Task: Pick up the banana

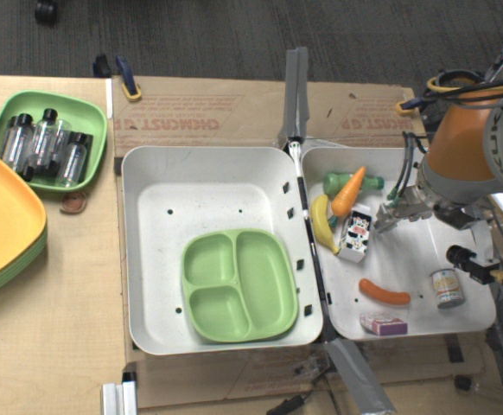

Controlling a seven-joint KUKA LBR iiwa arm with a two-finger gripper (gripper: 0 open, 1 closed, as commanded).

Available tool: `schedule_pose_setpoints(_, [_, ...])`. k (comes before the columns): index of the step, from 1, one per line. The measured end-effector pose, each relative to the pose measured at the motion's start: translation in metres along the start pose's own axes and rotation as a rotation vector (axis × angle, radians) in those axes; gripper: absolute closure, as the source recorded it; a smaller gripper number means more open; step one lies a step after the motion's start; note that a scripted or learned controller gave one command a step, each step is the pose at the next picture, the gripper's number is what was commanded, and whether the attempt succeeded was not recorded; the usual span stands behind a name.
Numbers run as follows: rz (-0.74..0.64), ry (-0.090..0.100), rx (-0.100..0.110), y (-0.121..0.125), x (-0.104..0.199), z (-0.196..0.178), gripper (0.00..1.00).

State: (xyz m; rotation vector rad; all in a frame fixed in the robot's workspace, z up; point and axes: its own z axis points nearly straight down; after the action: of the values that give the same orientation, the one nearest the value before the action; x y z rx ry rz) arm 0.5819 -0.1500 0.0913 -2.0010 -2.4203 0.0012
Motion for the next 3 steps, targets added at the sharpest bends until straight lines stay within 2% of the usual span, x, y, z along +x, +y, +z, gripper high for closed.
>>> schedule_pose_setpoints(1, [0.497, -0.002, 0.000, -0.010, 0.002, -0.059, 1.00])
schedule_pose_setpoints(2, [0.810, -0.002, 0.001, -0.031, -0.003, -0.144, 1.00])
schedule_pose_setpoints(3, [0.810, -0.003, 0.004, 0.055, 0.013, -0.105, 1.00])
